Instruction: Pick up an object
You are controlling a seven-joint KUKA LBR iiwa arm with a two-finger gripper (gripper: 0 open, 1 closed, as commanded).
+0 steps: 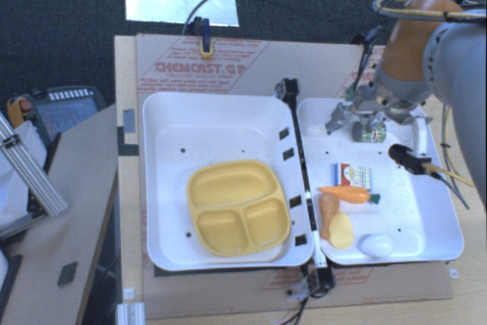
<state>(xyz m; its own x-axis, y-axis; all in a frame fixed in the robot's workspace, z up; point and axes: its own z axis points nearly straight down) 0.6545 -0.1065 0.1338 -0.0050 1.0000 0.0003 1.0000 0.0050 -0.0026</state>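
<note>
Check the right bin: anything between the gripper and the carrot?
Nothing visible blocks it. The gripper sits at the right bin's far end; the carrot lies nearer the camera, with the small box beside it on the gripper's side.

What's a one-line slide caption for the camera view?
KUKA arm's claw poised over the right bin of toy food, carrot among it; a yellow divided tray lies in the left bin.
</note>
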